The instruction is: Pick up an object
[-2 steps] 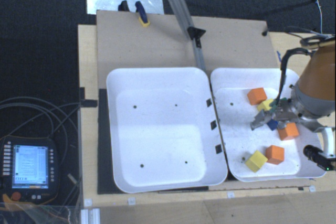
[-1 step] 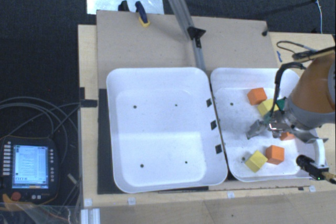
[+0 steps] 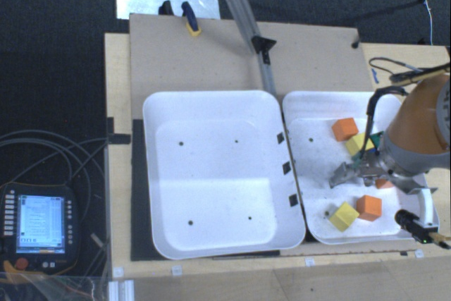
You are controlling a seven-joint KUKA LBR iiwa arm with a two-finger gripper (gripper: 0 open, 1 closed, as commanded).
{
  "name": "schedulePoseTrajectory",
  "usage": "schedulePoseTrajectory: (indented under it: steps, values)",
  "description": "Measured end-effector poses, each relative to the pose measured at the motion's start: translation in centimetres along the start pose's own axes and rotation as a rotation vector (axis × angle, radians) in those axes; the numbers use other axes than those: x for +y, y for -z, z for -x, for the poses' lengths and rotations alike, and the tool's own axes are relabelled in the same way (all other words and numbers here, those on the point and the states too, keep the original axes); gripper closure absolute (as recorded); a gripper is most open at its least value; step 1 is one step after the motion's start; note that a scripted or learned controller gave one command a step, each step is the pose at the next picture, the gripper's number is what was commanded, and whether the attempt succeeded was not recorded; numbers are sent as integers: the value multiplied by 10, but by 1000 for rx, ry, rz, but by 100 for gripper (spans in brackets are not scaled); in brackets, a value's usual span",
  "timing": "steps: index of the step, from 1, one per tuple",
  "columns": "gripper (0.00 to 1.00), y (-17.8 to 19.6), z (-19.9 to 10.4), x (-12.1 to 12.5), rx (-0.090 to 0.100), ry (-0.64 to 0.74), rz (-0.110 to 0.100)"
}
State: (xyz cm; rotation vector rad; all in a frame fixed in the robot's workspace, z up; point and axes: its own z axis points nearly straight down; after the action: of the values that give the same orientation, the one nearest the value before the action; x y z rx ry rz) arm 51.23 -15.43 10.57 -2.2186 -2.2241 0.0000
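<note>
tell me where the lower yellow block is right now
The lower yellow block lies in the right bin, near its front edge, just left of an orange block.

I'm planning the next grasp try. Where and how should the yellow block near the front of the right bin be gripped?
Grip the yellow block across two opposite flat side faces, coming straight down from above. It lies turned at an angle to the bin walls, so rotate the gripper to match. An orange block sits close on its right, so avoid that side.
</note>
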Motion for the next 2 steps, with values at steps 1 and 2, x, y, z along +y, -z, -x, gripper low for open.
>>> schedulePoseTrajectory:
  steps: [1, 2]
  values:
    - [100, 11, 0, 1, 0, 2, 4]
    - [100, 55, -1, 7, -2, 2, 6]
